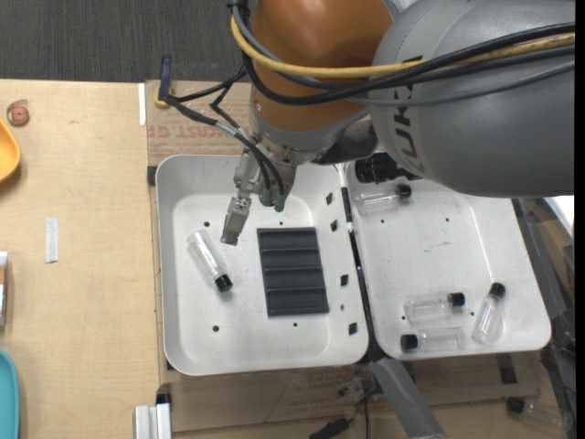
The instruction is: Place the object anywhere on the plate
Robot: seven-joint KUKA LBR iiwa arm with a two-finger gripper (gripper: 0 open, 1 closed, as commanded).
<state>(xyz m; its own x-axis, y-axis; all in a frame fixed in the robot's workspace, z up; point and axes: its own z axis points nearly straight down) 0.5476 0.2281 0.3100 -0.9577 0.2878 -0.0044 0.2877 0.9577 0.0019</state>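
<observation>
Though capped lower-right, vial [207,261] diagonal.

Grey arm [475,90] with orange band [320,26], looped yellow and black cables [366,65], slim metal gripper [234,227].

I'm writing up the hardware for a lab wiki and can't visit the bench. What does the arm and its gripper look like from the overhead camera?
The arm is bulky, rounded and grey, with a glossy orange band above the wrist and part of dark KUKA lettering on its shell. Black cables and one yellow cable loop around the orange section. The gripper is small, with slim metallic grey fingers, thin wires and a green fitting beside it.
</observation>
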